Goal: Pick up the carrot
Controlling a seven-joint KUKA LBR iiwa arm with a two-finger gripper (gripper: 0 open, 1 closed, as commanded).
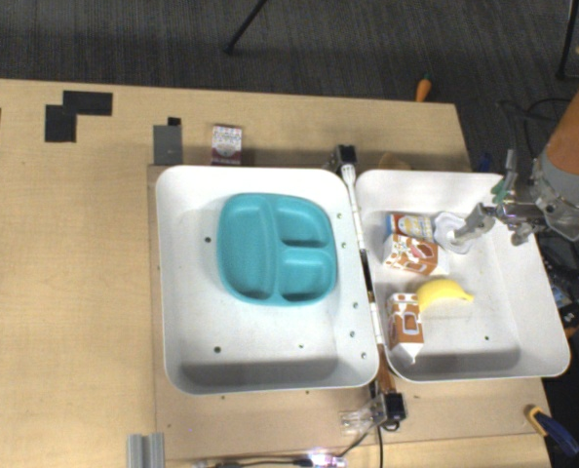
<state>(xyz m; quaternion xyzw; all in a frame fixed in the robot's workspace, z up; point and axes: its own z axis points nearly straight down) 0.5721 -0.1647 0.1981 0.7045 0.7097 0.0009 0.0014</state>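
Arm: reaches in from the right, over the right bin's far corner.
Gripper: above the right bin, in its far half, just beside a pale thing too blurred to name.
Grip: cannot tell whether it is released or clenched.
Carrot: I cannot tell which thing it is; a small orange thing lies at the bench's far edge, too small to identify.
Right bin: orange-and-white packet near the middle wall, yellow fruit near the centre, second packet in front of it.
Left bin: teal divided plate, flat, near the centre.
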